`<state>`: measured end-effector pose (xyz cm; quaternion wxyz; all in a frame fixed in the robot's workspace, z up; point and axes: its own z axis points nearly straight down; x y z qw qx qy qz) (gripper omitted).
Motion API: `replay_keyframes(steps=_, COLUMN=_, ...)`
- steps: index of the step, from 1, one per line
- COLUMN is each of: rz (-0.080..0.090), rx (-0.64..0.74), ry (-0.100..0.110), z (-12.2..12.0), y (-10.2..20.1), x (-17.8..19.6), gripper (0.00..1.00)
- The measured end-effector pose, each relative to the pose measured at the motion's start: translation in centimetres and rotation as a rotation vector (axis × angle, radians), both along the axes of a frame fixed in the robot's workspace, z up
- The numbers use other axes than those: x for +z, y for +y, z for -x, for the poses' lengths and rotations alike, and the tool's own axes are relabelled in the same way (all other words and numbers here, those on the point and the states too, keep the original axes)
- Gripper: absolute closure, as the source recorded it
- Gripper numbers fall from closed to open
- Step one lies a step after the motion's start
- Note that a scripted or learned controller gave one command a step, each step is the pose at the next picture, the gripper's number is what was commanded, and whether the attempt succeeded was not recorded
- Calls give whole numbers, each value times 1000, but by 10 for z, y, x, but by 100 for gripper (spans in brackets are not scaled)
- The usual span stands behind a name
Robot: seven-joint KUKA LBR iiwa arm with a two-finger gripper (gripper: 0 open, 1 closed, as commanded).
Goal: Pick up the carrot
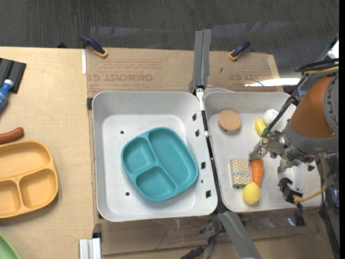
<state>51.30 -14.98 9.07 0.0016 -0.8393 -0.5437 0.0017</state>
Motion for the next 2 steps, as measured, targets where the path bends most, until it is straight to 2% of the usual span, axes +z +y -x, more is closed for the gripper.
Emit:
replay_keyframes(steps=1, rz=0, rx=-4, ry=2, z=0, y=-1, x=9, gripper=100)
replay_keyframes(steps=2, rz=2, rx=78, ry=-3, z=-40, y=57, x=133, gripper=100)
